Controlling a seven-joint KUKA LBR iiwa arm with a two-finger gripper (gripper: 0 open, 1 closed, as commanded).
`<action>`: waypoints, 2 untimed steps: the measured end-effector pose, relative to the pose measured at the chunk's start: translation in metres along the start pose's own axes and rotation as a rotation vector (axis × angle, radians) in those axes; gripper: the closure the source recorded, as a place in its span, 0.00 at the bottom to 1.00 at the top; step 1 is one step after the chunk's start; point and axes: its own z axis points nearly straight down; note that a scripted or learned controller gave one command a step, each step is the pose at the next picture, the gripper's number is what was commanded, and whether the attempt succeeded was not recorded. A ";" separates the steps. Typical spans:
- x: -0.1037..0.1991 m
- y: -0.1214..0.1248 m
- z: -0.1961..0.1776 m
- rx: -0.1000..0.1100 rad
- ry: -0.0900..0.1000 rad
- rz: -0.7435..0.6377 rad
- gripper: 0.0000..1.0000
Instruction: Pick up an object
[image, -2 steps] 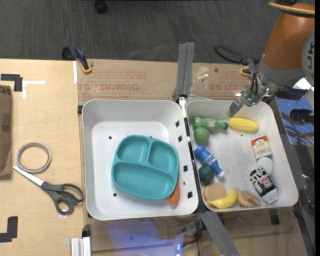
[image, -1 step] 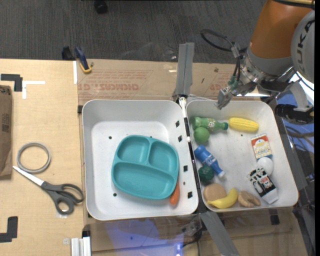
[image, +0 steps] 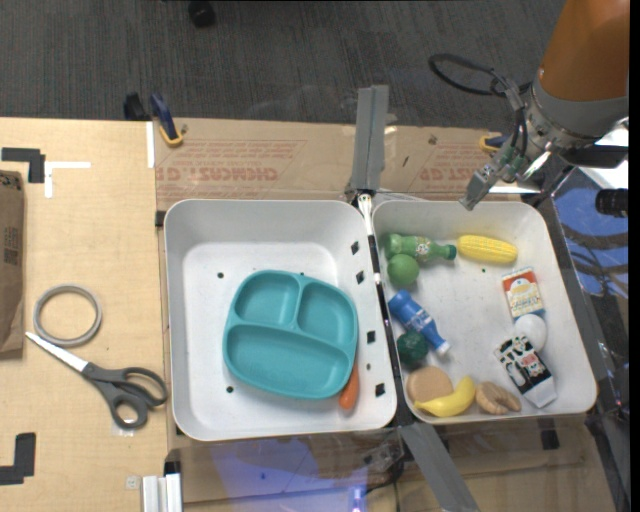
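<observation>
My gripper (image: 498, 196) hangs above the back rim of the right bin (image: 572, 398), open with nothing between its fingers. Below it in that bin lie a yellow corn cob (image: 487, 249), a green bottle (image: 420, 246), a green ball (image: 402, 268), a blue bottle (image: 417, 320) and a dark green piece (image: 412, 347). Along the right side sit a small orange-and-white carton (image: 521, 293), a white egg (image: 530, 330) and a cow-patterned carton (image: 525, 365). A banana (image: 448, 400), a tan round (image: 430, 381) and a brown piece (image: 497, 398) line the front.
The left bin (image: 190, 260) holds a teal divided plate (image: 292, 335) with an orange carrot (image: 348, 392) at its front right edge. On the wooden bench to the left lie scissors (image: 110, 383) and a tape roll (image: 67, 313).
</observation>
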 end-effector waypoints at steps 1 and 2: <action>-0.049 -0.012 0.004 -0.001 0.000 -0.310 1.00; -0.062 -0.047 0.004 -0.002 0.000 -0.682 1.00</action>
